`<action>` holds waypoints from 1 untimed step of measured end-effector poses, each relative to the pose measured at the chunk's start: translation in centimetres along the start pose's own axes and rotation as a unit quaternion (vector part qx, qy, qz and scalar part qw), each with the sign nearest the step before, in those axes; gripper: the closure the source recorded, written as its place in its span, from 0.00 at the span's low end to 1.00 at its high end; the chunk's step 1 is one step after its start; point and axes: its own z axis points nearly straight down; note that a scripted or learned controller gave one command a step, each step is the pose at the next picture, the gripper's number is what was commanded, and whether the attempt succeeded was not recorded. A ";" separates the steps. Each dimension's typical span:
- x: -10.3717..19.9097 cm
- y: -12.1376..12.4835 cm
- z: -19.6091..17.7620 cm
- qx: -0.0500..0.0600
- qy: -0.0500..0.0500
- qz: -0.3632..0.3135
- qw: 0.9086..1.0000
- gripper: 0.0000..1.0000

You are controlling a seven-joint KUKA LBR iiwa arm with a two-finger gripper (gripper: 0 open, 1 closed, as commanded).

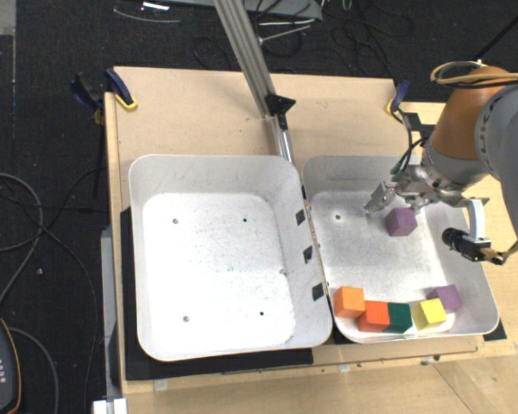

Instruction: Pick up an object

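Nearest the camera, along the front wall of the right bin, sits a row of blocks: orange block, red-orange block, green block, yellow block, and a small purple block at the right end. Orange, red-orange, green and yellow touch or nearly touch one another; the small purple one lies just beside the yellow, slightly farther back.

Left bin: white, speckled floor, four small dark dots on the floor. It abuts the right bin along a shared seam near the table's centre.

Both bins rest on a tan table. Blue and yellow clamps at its far left corner. A grey metal pole slants in from the top down to the seam between the bins.

Arm enters from the right, orange band above the wrist. The claw is low over the far half of the right bin. Whether its fingers are apart or together: cannot tell, the wrist hardware hides the tips.

A larger purple cube rests on the right bin's floor just in front of the claw, well apart from the front row of blocks. Contact between cube and claw: cannot tell.
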 end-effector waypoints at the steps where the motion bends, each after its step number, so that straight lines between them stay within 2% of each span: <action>1: -1.0 -3.5 0.0 0.004 0.000 0.003 1.000 0.00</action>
